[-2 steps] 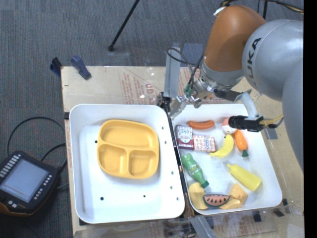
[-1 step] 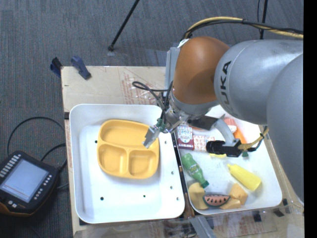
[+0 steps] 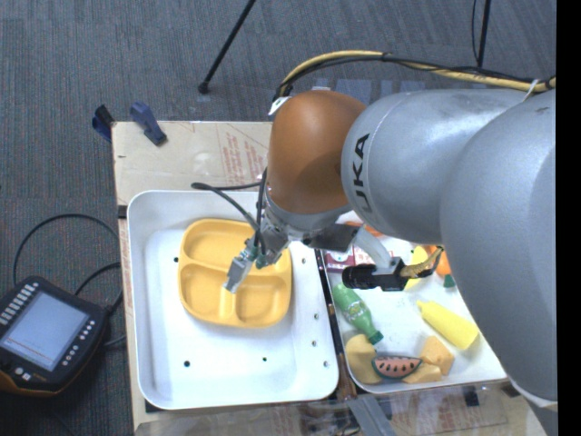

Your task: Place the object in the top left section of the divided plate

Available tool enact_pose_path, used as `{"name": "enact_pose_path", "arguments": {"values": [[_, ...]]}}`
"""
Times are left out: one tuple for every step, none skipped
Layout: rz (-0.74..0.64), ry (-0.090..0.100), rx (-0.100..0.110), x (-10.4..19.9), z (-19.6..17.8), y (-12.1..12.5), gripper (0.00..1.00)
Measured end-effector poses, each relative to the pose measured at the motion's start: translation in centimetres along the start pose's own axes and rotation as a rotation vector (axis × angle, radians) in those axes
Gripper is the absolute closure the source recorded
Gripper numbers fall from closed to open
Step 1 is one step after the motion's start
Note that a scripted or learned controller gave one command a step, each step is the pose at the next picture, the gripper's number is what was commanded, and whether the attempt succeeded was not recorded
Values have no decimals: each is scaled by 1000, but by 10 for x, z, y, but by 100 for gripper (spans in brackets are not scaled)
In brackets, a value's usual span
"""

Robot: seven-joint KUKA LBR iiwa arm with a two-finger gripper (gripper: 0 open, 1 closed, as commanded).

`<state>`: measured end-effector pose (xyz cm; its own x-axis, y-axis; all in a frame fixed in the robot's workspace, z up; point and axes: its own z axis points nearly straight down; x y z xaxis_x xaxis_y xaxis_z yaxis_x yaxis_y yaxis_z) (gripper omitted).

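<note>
Step in hand, as judged: release into the far-left section of the yellow divided plastic plate [image 3: 238, 285], so the tool [image 3: 241, 271] should sit squarely over that pocket, clear of the ridges, and let go low. Grey arm with orange band [image 3: 313, 157] reaches from the right, wrist pitched down over the plate's middle in the left white bin [image 3: 163, 371]. Cannot tell whether the tool is clenched or released; a small green-grey thing [image 3: 262, 258] sits at its upper end, possibly the object, identity unclear.

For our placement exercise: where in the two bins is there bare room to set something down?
Left bin: bare floor in front of and left of the yellow divided plate. The gripper hangs over the plate's middle. Right bin: crowded with green bottle, watermelon slice and other toy foods.
</note>
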<state>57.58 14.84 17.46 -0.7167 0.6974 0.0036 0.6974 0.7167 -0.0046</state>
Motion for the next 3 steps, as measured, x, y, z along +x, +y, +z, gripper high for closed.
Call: {"name": "enact_pose_path", "arguments": {"values": [[55,-3,-4,-35,-14,-13,0],[117,-3,-6,88,86,-41,0],[-157,-5,-6,29,16,-37,0]]}}
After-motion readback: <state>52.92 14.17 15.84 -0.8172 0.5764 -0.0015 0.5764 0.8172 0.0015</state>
